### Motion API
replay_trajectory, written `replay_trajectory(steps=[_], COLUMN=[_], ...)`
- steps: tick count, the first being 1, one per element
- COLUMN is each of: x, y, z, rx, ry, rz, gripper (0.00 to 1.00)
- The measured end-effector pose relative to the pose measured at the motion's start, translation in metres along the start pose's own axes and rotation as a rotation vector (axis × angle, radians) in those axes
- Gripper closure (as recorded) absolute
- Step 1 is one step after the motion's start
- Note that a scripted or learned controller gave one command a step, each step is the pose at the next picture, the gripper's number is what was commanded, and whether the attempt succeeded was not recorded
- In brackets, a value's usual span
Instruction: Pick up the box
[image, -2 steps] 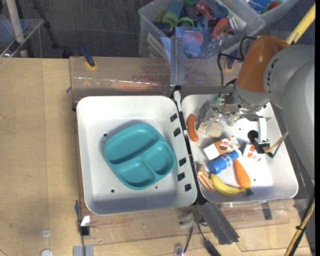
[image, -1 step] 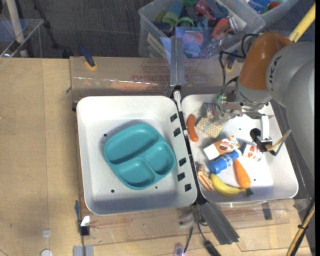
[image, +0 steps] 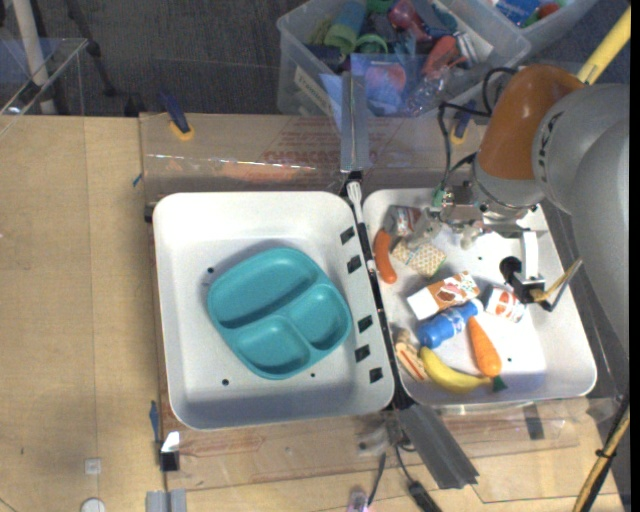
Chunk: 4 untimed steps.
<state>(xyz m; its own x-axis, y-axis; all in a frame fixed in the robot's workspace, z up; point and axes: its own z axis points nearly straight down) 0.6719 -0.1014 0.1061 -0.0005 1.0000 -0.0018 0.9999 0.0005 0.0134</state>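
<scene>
Glossy teal plastic tray (image: 277, 312) in smooth white plastic bin (image: 190, 390); printed cardboard box (image: 446, 294).

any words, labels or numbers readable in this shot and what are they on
None can be read.
Box: red and white print, too blurred to read.
Blue bottle: no legible label.
Patterned packet: checked pattern, no readable text.
Teal tray: plain, no markings.

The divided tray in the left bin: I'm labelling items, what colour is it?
Teal, a plain blue-green all over. The divided tray shows best in the camera view.
</scene>
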Motion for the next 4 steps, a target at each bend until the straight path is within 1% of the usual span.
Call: replay_trajectory(steps=[1, 2, 3, 4], x=[0.008, 0.010, 0.010, -0.002], y=[0.001, 0.002, 0.002, 0.000], z=[0.009, -0.001, -0.001, 0.010], rx=[-0.008, -0.010, -0.010, -0.003], ry=[-0.003, 0.003, 0.003, 0.006], rz=[-0.249, -0.249, -0.249, -0.033], gripper=[0.00, 1.00, 0.00, 0.00])
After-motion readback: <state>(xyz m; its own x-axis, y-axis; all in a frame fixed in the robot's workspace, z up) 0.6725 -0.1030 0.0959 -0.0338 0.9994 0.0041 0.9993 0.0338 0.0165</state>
